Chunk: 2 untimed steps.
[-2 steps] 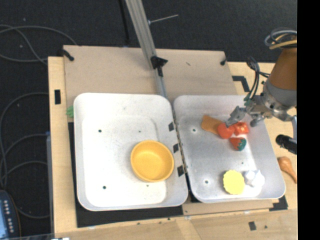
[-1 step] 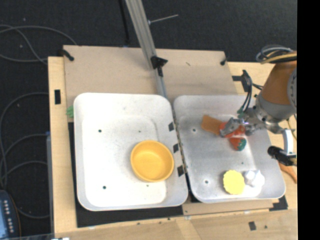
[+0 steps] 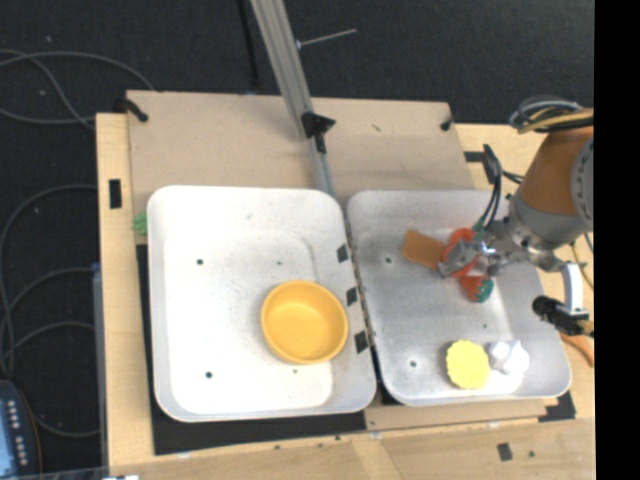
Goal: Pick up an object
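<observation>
Lying flat, brown block (image 3: 422, 247)

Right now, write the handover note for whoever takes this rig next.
Claw: low in the right bin, in a cluster of an orange-red piece, a brown block and a red and green piece. Whether it is open or shut cannot be told, and no grasp can be confirmed.
Also in the right bin: a yellow round object and a small white object near the front edge.
Left bin: a yellow bowl.
Done: the arm has reached the cluster.
Left: nothing is seen lifted; the pick remains to be confirmed.
</observation>
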Tool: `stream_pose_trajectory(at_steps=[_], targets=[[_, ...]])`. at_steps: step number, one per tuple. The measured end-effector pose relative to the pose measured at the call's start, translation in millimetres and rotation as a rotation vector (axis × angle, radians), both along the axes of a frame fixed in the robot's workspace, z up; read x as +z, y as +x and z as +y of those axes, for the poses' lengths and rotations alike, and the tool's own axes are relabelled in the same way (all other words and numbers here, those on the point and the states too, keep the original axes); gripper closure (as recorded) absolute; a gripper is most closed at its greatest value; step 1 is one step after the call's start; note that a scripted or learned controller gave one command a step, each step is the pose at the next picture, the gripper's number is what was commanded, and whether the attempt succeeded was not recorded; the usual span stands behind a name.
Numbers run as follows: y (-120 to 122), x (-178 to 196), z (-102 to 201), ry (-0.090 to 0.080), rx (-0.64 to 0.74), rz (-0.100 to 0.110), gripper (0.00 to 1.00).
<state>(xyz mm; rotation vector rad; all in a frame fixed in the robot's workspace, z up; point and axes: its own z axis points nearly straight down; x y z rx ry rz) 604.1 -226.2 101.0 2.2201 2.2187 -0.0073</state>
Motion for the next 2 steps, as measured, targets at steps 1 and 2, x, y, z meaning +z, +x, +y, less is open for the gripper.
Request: stream_pose_trajectory(at_steps=[1,2], targets=[[0.8,11.9,-0.6,0.000,0.001,-0.003,1.00],[5.5,76.4,0.8,0.004,0.004,-0.009,1.00]])
